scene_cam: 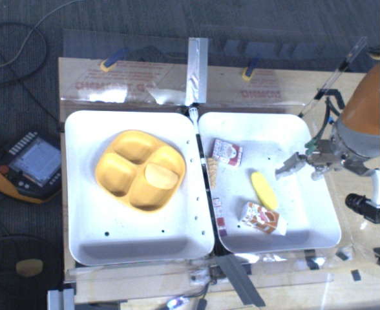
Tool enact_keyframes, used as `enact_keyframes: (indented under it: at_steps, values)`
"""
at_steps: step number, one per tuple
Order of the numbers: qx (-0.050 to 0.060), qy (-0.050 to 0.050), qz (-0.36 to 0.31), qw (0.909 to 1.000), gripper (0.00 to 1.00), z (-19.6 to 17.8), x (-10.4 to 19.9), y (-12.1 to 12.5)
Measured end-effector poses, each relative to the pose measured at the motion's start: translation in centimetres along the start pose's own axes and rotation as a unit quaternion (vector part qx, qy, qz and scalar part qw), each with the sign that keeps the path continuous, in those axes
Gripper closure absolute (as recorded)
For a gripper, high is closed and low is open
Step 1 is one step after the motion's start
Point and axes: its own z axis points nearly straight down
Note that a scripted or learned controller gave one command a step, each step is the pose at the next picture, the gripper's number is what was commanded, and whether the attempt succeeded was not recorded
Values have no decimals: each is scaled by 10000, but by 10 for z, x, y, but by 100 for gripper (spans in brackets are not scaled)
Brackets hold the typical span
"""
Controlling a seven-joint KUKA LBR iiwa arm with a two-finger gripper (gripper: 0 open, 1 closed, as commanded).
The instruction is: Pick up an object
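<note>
In the right bin lie three loose objects. A small red and white carton rests near the bin's back left. At the middle sits a yellow banana-shaped piece, and a brown and red carton lies just in front of it. My gripper hangs over the right side of this bin, to the right of the yellow piece and apart from it. Its fingers stand open with nothing between them.
The left bin holds a yellow four-compartment dish. Thin printed packets lie along the right bin's left wall. A handheld pendant sits on the floor to the left. Clear plastic sheeting lies behind the bins.
</note>
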Motion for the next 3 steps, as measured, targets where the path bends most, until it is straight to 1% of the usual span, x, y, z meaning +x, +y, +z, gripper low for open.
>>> enact_keyframes:
  at_steps: [1,2,3]
  values:
    - [-73,-29,-443,9990,0,115,17,11]
    - [-77,-16,-447,9990,100,107,18,13]
    - [-3,-22,-391,9992,100,-1,38,51]
